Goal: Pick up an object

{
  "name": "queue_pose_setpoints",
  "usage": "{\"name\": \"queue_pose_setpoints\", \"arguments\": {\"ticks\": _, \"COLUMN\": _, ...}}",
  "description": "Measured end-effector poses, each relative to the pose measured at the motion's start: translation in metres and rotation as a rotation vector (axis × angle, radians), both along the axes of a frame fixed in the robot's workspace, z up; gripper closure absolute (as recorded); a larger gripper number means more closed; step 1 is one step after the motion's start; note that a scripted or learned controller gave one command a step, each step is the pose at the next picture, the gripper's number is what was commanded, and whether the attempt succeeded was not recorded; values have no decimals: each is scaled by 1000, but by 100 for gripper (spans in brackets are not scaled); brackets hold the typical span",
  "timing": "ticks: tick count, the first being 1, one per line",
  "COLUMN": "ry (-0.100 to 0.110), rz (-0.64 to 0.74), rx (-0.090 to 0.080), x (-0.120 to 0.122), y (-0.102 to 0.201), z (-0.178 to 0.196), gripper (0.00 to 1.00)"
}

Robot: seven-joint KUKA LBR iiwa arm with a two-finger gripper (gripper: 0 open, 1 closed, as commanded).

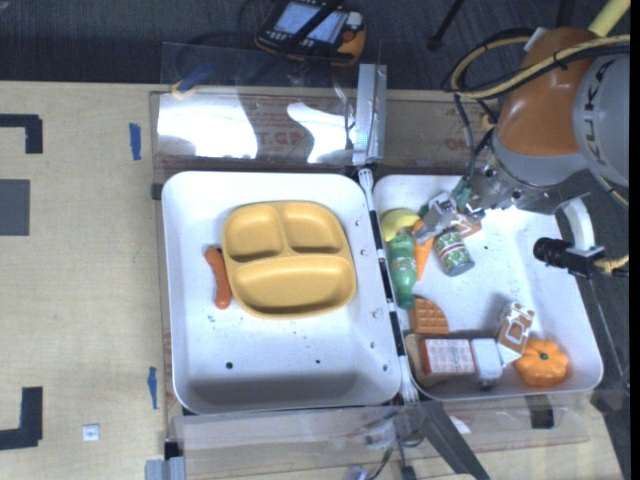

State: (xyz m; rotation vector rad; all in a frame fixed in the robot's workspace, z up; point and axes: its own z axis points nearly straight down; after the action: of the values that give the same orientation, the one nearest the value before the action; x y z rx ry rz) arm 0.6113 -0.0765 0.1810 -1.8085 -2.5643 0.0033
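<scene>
Low over the far left part of the right white bin (pixel 570 313) hangs the claw (pixel 452 211) of the grey arm with its orange band (pixel 545 103); whether it is apart or together cannot be told. Just beneath its tip lies a small green and red can (pixel 453 251), beside a yellow round fruit (pixel 398 222), a green bottle (pixel 402 268) and an orange carrot (pixel 421 258). Nearer sit a brown waffle (pixel 430 316), a red and white carton (pixel 456 356), a small patterned box (pixel 516 326) and an orange pumpkin (pixel 543 361). The left white bin (pixel 190 298) holds a yellow three-compartment plastic tray (pixel 288 258) with an orange sausage-shaped piece (pixel 219 276) touching its left edge.
</scene>
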Motion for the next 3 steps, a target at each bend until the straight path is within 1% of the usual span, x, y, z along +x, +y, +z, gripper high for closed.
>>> {"name": "queue_pose_setpoints", "arguments": {"ticks": 1, "ry": -22, "rz": 38, "rx": -5, "x": 17, "y": -20, "z": -63, "gripper": 0}}
{"name": "queue_pose_setpoints", "arguments": {"ticks": 2, "ry": -39, "rz": 84, "rx": 0, "x": 27, "y": -43, "z": -74, "gripper": 0}}
{"name": "queue_pose_setpoints", "arguments": {"ticks": 3, "ry": -51, "rz": 87, "rx": -2, "x": 32, "y": -43, "z": -59, "gripper": 100}}
